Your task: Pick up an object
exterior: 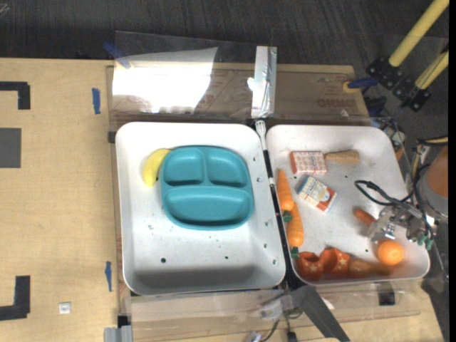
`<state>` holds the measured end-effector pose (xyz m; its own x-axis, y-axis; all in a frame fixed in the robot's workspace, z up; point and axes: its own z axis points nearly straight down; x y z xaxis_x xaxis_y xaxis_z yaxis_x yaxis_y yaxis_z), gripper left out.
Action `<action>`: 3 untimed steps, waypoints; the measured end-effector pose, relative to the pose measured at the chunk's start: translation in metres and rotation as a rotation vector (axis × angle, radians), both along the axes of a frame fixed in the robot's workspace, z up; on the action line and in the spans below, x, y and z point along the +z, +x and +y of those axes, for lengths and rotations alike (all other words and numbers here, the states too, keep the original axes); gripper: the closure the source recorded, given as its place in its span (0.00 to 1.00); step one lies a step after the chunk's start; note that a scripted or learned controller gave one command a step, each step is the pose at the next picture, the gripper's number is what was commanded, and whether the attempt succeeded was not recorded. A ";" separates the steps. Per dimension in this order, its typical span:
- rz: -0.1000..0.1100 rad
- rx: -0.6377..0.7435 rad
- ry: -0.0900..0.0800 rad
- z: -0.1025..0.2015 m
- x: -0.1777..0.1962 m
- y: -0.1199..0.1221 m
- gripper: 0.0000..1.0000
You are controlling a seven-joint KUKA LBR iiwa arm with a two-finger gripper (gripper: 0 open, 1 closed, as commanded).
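My gripper (403, 225) hangs low over the right bin's (335, 140) near right corner. Just in front of it and a little left lies an orange (390, 253). A small red-orange piece (364, 216) rests to its left. Along the bin's left wall lies a long carrot (288, 206). A pink carton (308, 162), a white and blue carton (315, 192) and a tan roll (343, 157) sit towards the back. Red pepper pieces (324, 261) line the near wall. Nothing shows held in the gripper.
The left bin (206, 262) holds a teal divided plate (207, 186) with a yellow banana (152, 165) poking out at its left. A black cable loop (370, 189) trails across the right bin towards the gripper. Yellow poles (424, 20) stand at the back right.
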<state>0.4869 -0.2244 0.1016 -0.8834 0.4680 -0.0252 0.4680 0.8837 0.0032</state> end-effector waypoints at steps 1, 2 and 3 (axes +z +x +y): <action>0.014 0.109 0.004 0.004 -0.013 0.103 1.00; 0.018 0.108 0.006 0.004 -0.014 0.102 0.00; 0.016 0.042 0.007 0.033 -0.014 0.099 0.00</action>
